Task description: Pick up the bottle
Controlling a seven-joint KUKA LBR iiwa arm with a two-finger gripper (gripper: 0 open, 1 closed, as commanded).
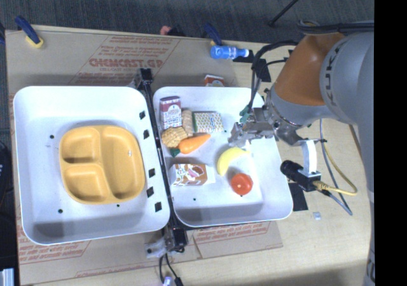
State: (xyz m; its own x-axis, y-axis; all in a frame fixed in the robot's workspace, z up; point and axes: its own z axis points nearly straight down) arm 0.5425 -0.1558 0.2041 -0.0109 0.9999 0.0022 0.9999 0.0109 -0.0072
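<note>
1. Cardboard [121, 56] under both bins, printed "CHEMCAST GP".
2. Bottle [227, 53]: blue, lying on cardboard behind right bin [270, 205].
3. Gripper [245, 133]: above banana [229, 159]; finger state cannot be told.
4. Left bin [32, 170]: yellow tray [102, 163].

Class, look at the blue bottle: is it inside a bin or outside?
Outside. The bottle lies on its side on the cardboard beyond the right bin's far rim.
</note>
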